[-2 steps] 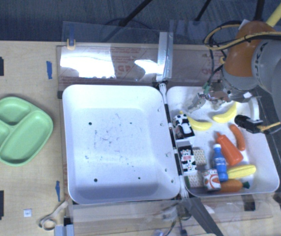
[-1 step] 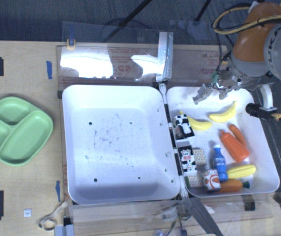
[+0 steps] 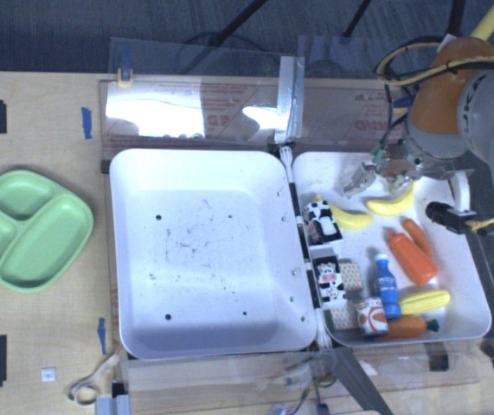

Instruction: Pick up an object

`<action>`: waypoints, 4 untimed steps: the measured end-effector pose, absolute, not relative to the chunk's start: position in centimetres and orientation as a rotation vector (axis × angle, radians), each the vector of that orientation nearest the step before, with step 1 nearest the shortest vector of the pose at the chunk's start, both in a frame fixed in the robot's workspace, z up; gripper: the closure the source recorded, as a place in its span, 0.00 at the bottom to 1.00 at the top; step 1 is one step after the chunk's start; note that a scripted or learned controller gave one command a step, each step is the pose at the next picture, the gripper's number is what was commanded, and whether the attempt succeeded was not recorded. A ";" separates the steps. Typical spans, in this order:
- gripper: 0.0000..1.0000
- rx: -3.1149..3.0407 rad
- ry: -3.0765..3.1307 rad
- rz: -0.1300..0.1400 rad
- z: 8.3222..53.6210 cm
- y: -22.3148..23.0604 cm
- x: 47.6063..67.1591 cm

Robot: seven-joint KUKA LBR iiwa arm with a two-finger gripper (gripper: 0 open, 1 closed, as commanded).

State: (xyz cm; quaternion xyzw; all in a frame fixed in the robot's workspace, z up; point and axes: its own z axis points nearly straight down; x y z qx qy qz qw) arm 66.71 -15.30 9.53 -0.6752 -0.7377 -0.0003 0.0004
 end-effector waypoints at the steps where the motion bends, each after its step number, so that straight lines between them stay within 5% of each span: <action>1: 0.00 -1.949 -2.468 -0.005 8.6 -10.6 62.9; 2: 0.00 -1.779 -2.596 -0.005 8.6 -11.0 63.9; 3: 0.00 -1.639 -2.687 -0.002 16.4 -18.3 63.1; 4: 0.00 -1.625 -2.693 -0.003 8.6 -19.4 63.0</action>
